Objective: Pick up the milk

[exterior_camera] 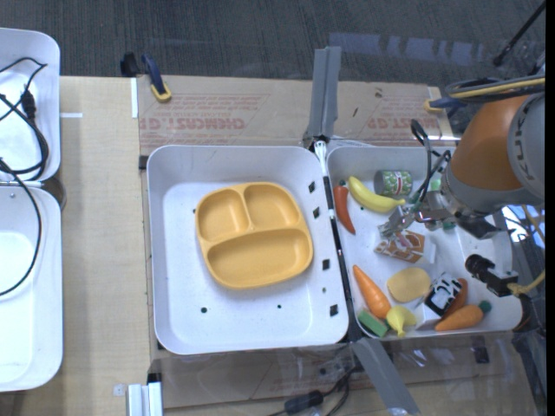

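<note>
I see the jaws [401, 221] low in the right bin [512, 319] just above a small printed packet [401, 246], their opening too small to tell, while the milk [444, 292], black-and-white, lies apart toward the near right corner.

bins [165, 232]: white, both
divided plate [253, 234]: yellow-orange, plain
banana [371, 196]: yellow
chili [344, 210]: red-orange
carrots [371, 291]: orange, green tips
can [394, 182]: green label, pale patches
milk [444, 294]: black-and-white cow blotches
round cookie thing [408, 284]: pale yellow
packet [401, 246]: brown and white print
arm [490, 154]: grey, orange band
bench [95, 232]: light wood; cardboard with red lettering
</note>
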Available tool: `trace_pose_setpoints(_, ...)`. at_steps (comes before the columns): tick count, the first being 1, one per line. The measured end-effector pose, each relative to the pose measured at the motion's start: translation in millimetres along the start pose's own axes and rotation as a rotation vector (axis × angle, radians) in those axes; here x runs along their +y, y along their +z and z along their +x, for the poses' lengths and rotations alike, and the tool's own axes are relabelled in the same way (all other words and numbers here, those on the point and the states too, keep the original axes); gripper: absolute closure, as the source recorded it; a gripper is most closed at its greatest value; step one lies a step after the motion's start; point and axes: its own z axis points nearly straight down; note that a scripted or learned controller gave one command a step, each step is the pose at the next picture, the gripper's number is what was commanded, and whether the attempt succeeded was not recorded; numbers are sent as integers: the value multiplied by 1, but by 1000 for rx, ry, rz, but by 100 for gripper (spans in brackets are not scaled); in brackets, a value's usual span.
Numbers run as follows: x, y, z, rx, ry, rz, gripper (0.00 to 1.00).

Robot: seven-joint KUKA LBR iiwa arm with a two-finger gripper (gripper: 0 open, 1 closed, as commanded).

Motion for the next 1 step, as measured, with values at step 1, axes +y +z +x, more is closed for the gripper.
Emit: trace_pose_setpoints(1,35,-73,-67,12,-248,25,0)
